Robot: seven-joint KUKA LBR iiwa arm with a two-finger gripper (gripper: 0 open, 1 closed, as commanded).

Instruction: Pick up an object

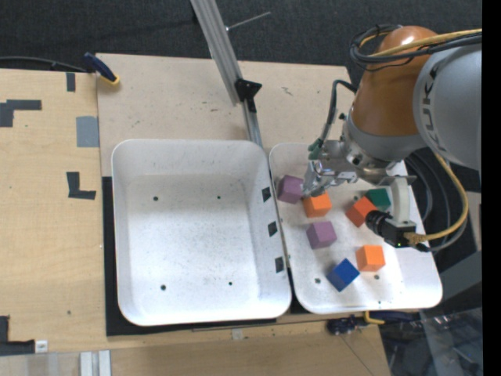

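Inside the right bin (423, 288), coloured blocks (321, 233) surround the hand (316, 180); its grip can't be told.

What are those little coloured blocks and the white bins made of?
The blocks, such as the blue one, look like matte painted wood or foam: flat colour, no shine. The bins look like thin moulded plastic, with rounded rims and a faint sheen.

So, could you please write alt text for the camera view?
The pincer hovers low over the right bin, above an orange block and beside a purple block. Other coloured blocks lie nearby.
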